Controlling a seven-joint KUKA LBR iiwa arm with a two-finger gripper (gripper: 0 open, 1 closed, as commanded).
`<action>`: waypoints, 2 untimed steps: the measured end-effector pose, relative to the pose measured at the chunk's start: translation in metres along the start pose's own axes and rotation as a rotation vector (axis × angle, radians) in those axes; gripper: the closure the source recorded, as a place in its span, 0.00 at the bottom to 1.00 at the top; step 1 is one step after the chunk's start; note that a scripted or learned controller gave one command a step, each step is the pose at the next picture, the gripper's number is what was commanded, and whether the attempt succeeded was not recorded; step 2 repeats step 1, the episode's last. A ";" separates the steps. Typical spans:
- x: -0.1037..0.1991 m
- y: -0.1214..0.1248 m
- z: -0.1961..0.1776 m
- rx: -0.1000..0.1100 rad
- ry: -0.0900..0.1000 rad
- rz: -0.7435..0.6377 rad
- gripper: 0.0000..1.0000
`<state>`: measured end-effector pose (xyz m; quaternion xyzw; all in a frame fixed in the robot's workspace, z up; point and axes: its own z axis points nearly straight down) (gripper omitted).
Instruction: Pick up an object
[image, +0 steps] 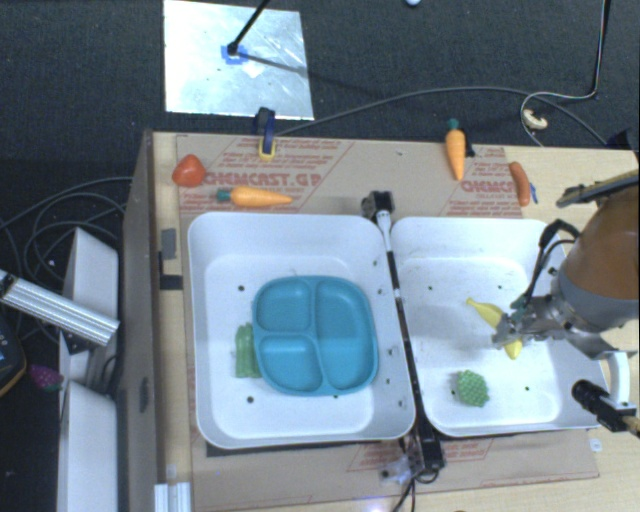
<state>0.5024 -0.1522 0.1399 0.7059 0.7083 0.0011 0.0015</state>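
1. While the gripper (515, 330) sits low in the right bin (440, 260), its fingers are down on a yellow banana (487, 313). I cannot tell if they are spread or pinching it.
2. That banana is small, bright yellow and curved. It lies in the middle of the right bin, with one end sticking out to the left of the gripper and a yellow bit (513, 349) showing just under it.
3. Biggest of all are two white bins side by side. The left bin (225, 300) holds a big blue plate (315, 333) with four sections.
4. One green leafy thing (245, 352) lies touching the left edge of the plate.
5. Over in the right bin, one green broccoli (471, 388) sits near the front, apart from the banana.
6. Behind the bins, on the brown board (320, 175), I count three carrots: one long carrot (255, 198) lying flat, one upright carrot (456, 152), and one darker carrot (520, 183) at the far right.
7. One red tomato (188, 171) sits at the back left corner.
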 end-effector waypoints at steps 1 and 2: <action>0.051 0.037 -0.053 0.000 0.001 -0.001 1.00; 0.051 0.037 -0.053 0.000 0.001 -0.001 1.00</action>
